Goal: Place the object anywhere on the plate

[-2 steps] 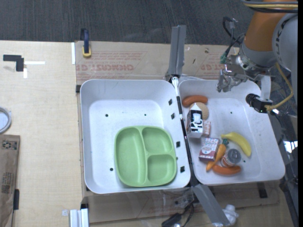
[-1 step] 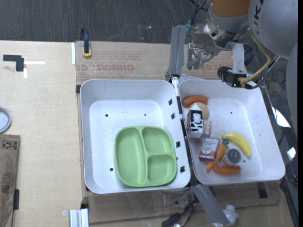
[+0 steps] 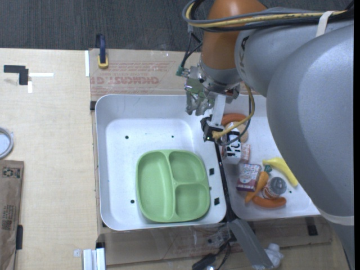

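1. We see one green plate point(image 3: 172, 185) with three compartments lying in the left bin point(image 3: 112, 151), toward its near side, and nothing rests on it, so we judge the placing not yet done.

2. The hand point(image 3: 197, 101) hangs over the far rim where the two bins meet, just left of the divider and far from the plate's near edge. From this slanted view we cannot tell whether it is spread or pressed together, and we see nothing clearly gripped in it.

3. The likely candidates for the task's object lie in the right bin point(image 3: 292, 207), partly hidden by the arm point(image 3: 304, 94). Which of them the program is after we cannot say.

4. Counting the right bin's contents as far as they show: one yellow banana point(image 3: 282, 170), one orange carrot-like piece point(image 3: 262, 182), one small carton point(image 3: 247, 176), one round tin point(image 3: 275, 186), one orange sausage-shaped piece point(image 3: 270, 202) at the near side, one orange round thing point(image 3: 233, 120) at the far side, and a white labelled packet point(image 3: 234, 147) by the divider. More may sit under the arm.

5. What is left, as we judge it: secure one object, carry it leftward and nearer over the divider, and set it in any of the plate's three compartments.

6. On the surface point(image 3: 45, 128) to the left we count one roll of tape point(image 3: 3, 144) at the edge, one brown paper bag point(image 3: 11, 201), and one blue-and-yellow clamp point(image 3: 102, 50) at the far side.
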